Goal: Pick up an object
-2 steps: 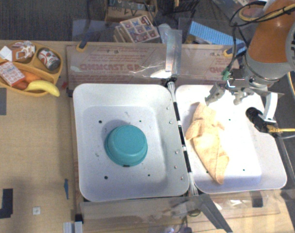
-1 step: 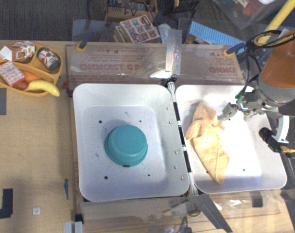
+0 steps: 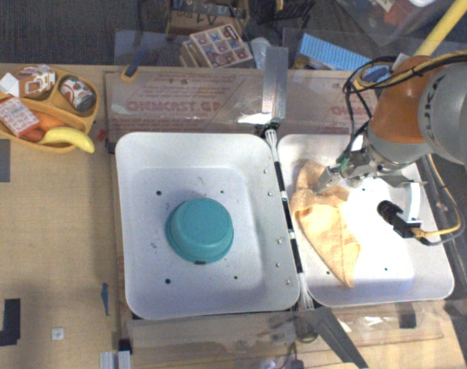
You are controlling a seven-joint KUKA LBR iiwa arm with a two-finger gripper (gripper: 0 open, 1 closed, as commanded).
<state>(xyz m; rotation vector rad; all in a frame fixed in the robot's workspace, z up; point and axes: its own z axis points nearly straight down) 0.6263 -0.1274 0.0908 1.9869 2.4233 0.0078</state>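
Yellowish-tan cloth (image 3: 329, 225) is lying crumpled along the left side of the right bin (image 3: 429, 279), its upper end bunched up near the divider. The gripper (image 3: 328, 177) is right down on that upper end, touching it, but honestly I can't tell if the jaws are apart or closed. In the left bin (image 3: 141, 167) sits a teal bowl (image 3: 201, 230), upside down.
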